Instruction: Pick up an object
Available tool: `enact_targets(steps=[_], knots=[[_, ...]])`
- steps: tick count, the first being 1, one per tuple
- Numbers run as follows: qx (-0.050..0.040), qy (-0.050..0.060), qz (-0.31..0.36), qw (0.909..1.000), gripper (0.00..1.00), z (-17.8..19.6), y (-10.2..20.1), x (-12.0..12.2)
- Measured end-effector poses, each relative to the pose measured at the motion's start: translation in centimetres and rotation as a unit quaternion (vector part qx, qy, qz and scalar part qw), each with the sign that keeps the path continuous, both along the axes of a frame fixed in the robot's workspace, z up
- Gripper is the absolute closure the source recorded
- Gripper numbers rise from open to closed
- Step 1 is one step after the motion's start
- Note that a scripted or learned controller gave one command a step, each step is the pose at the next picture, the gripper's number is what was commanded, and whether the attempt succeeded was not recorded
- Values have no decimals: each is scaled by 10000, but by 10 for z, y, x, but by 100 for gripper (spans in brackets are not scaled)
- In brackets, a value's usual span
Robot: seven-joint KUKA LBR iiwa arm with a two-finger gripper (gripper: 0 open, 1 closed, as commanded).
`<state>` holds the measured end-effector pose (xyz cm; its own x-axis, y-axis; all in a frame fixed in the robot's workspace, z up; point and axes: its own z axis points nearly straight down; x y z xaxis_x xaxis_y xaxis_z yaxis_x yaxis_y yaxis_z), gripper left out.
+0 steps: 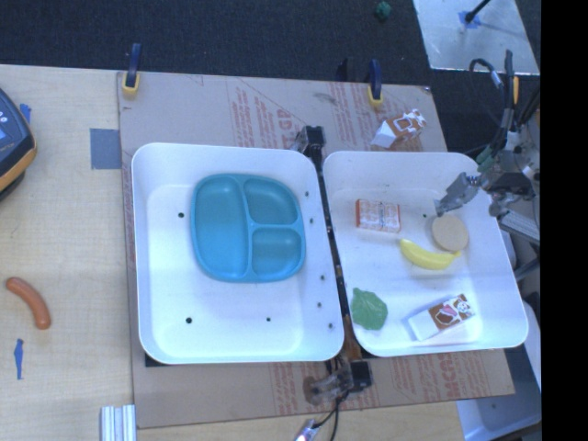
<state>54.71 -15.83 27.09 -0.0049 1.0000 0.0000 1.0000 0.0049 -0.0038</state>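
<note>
The right bin [491,338] holds a small orange-and-white packet [378,216], a yellow banana [428,256], a tan round disc [450,235], a green leafy piece [369,309] and a small brown-and-white carton [441,316]. My gripper [455,197] reaches in from the right edge and hangs low over the bin's far right part. It sits just above and behind the tan disc, and I see nothing held in it. Most of the arm is cut off at the right.
A blue divided plate [248,227] lies in the left bin [147,246]. Outside the bins, a small packet [400,129] rests on the cardboard behind the right bin. An orange sausage [29,301] lies on the bench at far left.
</note>
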Motion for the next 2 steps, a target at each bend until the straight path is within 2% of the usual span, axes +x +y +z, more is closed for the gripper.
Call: enact_targets(steps=[1,2], knots=[[-1,14,8,10000,0,-157,21,13],[-13,10,18,10000,100,-146,19,14]])
